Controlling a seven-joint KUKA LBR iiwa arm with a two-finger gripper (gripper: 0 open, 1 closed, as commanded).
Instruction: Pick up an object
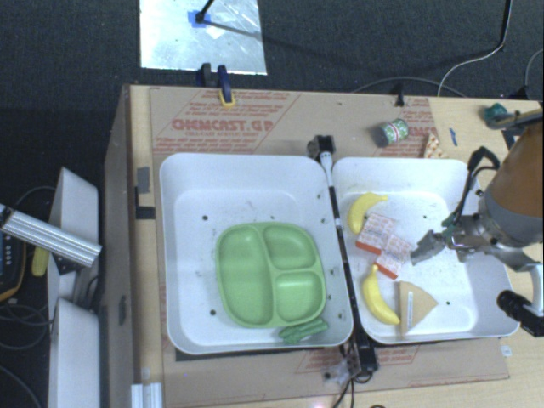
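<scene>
The right bin (442, 184) holds two yellow bananas, one at its upper left (365, 210) and one lower down (378, 296). Between them lies a red-and-white packet (382, 239). A tan wedge-shaped piece (415, 303) rests near the bin's front wall. My gripper (427, 248) hangs over the middle of this bin, just right of the packet and above the wedge. Nothing visibly sits in it.
The left bin (195, 185) carries a green divided plate (272, 272) with a small green item (303, 330) at its front edge. A small tin (393, 131) and other bits lie on the bench behind the right bin. The arm's body (514, 202) covers that bin's right side.
</scene>
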